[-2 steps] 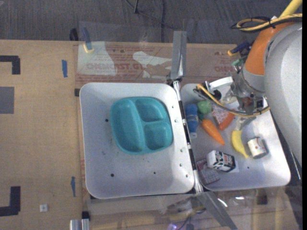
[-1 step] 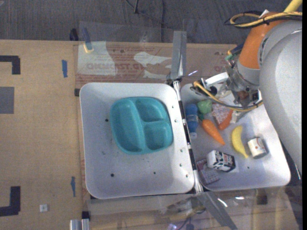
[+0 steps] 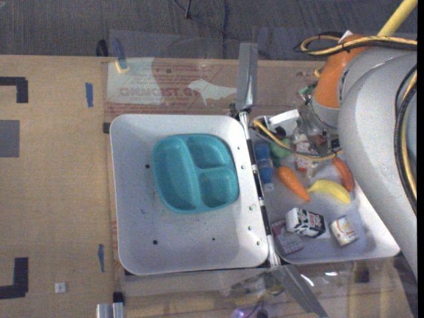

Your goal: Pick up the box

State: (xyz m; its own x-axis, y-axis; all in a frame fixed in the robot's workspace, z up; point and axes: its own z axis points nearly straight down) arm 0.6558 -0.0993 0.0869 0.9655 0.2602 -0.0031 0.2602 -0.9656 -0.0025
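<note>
My gripper [image 3: 307,140] reaches down into the back of the right bin [image 3: 377,234], under the grey wrist with the orange band. Directly beneath it shows a small white and red box [image 3: 305,161], partly hidden by the gripper and its cables. Whether the gripper touches the box cannot be told from this view. A flat greyish packet [image 3: 289,243] lies near the bin's front left corner.
Around the box lie an orange carrot [image 3: 293,183], a yellow banana [image 3: 329,191], a second orange piece [image 3: 343,173], a blue item [image 3: 264,163] and a green one [image 3: 278,150]. A black-and-white object [image 3: 305,221] and a small can [image 3: 343,230] sit nearer the front. The left bin [image 3: 132,244] holds a teal divided plate [image 3: 195,172].
</note>
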